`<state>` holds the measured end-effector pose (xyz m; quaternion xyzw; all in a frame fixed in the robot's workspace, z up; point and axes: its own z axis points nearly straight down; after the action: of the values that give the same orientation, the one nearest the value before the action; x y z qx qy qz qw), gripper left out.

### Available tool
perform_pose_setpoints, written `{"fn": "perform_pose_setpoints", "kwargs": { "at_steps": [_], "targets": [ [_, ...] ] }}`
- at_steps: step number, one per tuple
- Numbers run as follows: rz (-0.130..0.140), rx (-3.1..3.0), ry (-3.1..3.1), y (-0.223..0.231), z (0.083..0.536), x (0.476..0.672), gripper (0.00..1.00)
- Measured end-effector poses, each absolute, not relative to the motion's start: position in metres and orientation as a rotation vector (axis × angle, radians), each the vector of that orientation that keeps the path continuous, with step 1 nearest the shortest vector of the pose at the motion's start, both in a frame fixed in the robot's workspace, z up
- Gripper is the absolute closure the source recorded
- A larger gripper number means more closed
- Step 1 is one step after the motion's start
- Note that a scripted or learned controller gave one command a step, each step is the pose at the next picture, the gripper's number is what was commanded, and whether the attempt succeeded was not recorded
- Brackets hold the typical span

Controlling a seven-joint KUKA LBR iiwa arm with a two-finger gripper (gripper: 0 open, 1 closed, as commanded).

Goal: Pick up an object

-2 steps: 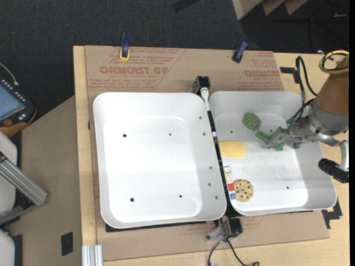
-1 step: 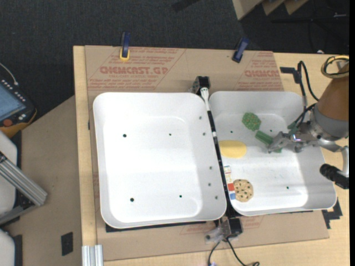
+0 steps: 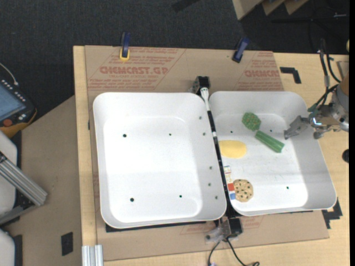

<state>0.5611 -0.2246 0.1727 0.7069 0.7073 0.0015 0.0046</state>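
You've got two white bins: left bin (image 3: 111, 148) and right bin (image 3: 310, 170). Right bin holds three items: yellow piece (image 3: 233, 148), cookie (image 3: 243, 190), green brush-like object (image 3: 260, 132). End effector (image 3: 297, 127) at its right rim, probably narrow, gripping nothing.

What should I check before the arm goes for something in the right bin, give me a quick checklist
1. Targets present in the right bin: ok; a green brush, a yellow piece and a cookie.
2. Items apart from each other: ok.
3. Gripper carrying nothing: ok; it sits at the bin's right side.
4. Finger opening: cannot tell.
5. Cookie clear of the bin wall: not ok; it lies near the left wall.
6. Nearest target: ok; the brush's handle end.
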Motion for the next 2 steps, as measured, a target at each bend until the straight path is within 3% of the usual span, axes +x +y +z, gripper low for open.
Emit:
{"fn": "perform_pose_setpoints", "kwargs": {
  "at_steps": [1, 2],
  "targets": [
    [0.005, 2.217, 2.212, -0.221, 0.277, 0.513, 0.0],
    [0.005, 2.214, 2.213, -0.225, 0.371, 0.479, 0.0]
  ]
}}
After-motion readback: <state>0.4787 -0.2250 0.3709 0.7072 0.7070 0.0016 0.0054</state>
